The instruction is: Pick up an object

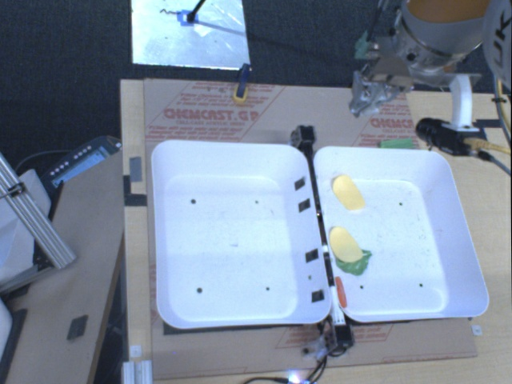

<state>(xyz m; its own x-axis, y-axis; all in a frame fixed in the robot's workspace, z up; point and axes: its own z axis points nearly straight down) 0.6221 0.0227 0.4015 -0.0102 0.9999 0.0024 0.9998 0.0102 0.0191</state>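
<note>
Two bins, four small things.
Two white bins [232, 230] [448, 238]; in the right-hand one, two yellow pieces [347, 192] [345, 244], one green piece [357, 264], one small orange-red piece [342, 293].

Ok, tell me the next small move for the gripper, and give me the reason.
Probably swing the gripper toward the camera and lower it over the upper pale yellow oval piece in the right shallow white bin. It hangs above the bench behind that bin's far rim, and that piece looks like the closest object.
</note>
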